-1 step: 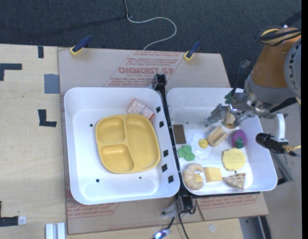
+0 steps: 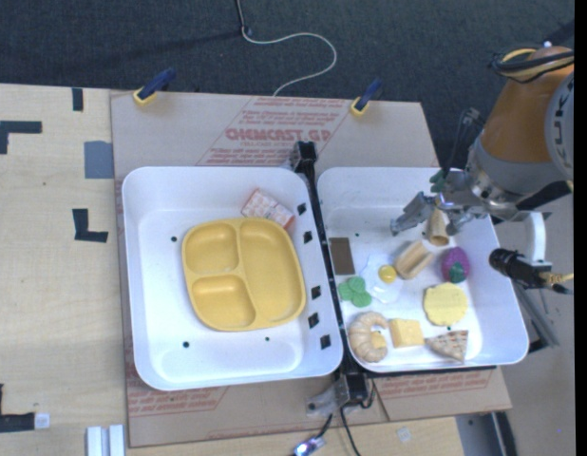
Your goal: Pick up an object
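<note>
1. Camera view: my gripper (image 2: 434, 215) hangs over the right bin (image 2: 502, 354), near its far right corner.
2. My fingers (image 2: 406, 221) are spread wide. One reaches toward the bin's left wall and the other sits toward its right wall.
3. A small tan piece (image 2: 438, 228) sits in the gap between them. Its long axis runs roughly from the far edge toward the near edge, and its lower end leans slightly toward the right wall.
4. The gap is much wider than the tan piece, so I am not clamping it. I cannot tell whether either finger touches it.
5. Just nearer than the tan piece lies a tan roll (image 2: 414, 257), set on a slant, with a purple toy (image 2: 455, 266) beside it toward the right wall.
6. Along the bin's near edge are a ring-shaped pastry (image 2: 369, 335), a cheese square (image 2: 406, 332) and a wedge (image 2: 448, 346).
7. The left bin (image 2: 142, 198) carries a yellow divided plate (image 2: 243, 274) at its middle.
</note>
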`<act>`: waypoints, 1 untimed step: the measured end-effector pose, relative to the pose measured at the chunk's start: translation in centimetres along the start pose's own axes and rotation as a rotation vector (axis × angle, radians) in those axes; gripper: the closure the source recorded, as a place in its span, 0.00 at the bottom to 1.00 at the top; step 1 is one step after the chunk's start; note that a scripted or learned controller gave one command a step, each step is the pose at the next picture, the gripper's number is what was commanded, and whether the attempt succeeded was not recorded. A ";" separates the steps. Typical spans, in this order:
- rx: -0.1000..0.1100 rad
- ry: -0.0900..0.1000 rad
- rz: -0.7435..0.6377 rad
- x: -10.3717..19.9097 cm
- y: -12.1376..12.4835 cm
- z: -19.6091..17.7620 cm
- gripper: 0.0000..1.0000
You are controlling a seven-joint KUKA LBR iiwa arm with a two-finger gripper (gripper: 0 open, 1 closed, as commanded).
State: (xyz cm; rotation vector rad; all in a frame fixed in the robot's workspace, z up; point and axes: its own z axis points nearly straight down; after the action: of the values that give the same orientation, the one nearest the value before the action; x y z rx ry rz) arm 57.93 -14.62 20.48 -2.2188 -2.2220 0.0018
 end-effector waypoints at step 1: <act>0.005 0.000 0.000 0.4 -0.8 6.1 0.00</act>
State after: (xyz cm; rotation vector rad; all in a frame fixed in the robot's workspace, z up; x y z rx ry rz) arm 57.09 -14.26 14.40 -2.2160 -2.2198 0.0066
